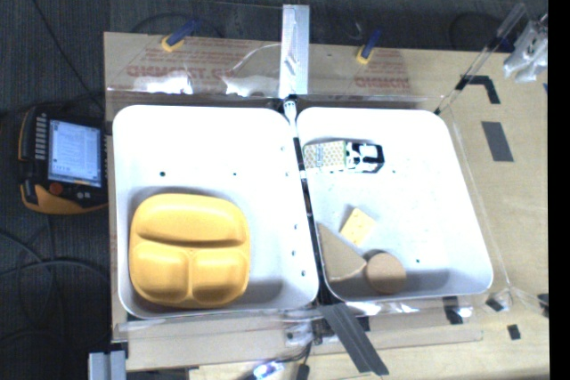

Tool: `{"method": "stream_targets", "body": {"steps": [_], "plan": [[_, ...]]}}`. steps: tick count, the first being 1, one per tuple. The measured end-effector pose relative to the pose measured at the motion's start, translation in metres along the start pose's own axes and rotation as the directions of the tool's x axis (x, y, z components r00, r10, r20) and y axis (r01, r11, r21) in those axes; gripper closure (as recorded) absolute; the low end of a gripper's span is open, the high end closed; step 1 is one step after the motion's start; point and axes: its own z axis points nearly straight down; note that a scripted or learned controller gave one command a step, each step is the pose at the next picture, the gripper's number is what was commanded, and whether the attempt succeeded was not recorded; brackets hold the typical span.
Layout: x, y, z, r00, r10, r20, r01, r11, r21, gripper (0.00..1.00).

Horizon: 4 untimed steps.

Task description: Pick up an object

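Note:
A large yellow bun-shaped object (189, 257) lies in the front of the left bin (205, 138). In the right bin (419, 147), a flat patterned packet with a black-and-white end (343, 156) rests near the back left. A small pale yellow square with holes (357, 226) lies toward the front. Beside it, at the front edge, a brown wedge (339, 257) touches a tan round block (385, 271).
A handheld control pendant with a lit screen (64, 159) sits on the floor left of the bins. Clamps (179, 35) and a metal post (294, 49) stand along the back of the bench. A pale fixture (527, 49) is at the upper right.

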Motion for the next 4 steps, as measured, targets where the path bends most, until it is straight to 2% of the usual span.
{"method": "stream_targets", "body": {"steps": [4], "plan": [[0.004, 0.002, -0.036, 1.0, -0.007, 0.016, 0.007, 1.0, 0.002, 1.0]]}}
